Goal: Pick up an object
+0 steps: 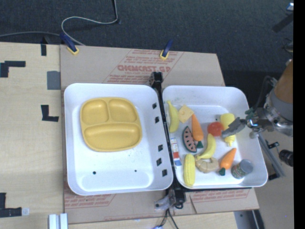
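Grey arm at frame right | gripper [237,125] over right bin [238,95], beside yellow toy [228,119] | grip state: cannot tell | nothing lifted, pick pending

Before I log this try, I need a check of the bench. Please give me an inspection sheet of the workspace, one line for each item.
Surface: cardboard sheet under two white bins side by side, left bin and right bin.
Job's things: toy foods in the right bin, among them a tomato, a watermelon slice, two carrots, a corn cob, a banana and a grey can.
Clutter: yellow divided plate in the left bin.
Grippers: gripper over the right bin's right side, beside a yellow toy; grasp cannot be judged.
Cables: white cable looping on the dark floor above the cardboard.
Surroundings: dark carpet; two yellow-and-blue clamps on the cardboard's far edge.
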